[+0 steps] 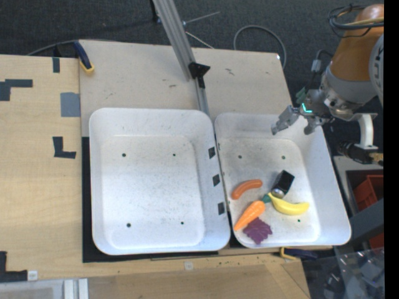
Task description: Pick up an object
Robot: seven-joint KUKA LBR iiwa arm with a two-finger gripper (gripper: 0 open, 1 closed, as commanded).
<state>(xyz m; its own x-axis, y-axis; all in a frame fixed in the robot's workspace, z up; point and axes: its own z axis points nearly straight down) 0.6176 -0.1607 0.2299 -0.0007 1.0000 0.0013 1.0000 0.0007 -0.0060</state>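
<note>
The right bin (324,167) holds the toys in its near end, well apart from the gripper (294,121) at its far rim — fingers spread, gripping nothing. Nearest lies the black block (284,182), then the banana (288,207) — long axis left to right.

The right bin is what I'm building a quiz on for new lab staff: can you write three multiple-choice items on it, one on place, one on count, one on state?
1. Where do the toys in the right bin lie?
A. Its near end
B. Its far end
C. Against its right wall

2. How many things lie in it?
A. Three
B. Five
C. Seven

3. The gripper is:
A. Clamped on the banana
B. Over the left bin
C. Holding nothing, over the bin's far right corner

Key: 1 A, all cluster at the near end. 2 B: sausage, carrot, banana, black block, purple grapes. 3 C, the jaws stand apart with nothing between them.
</note>
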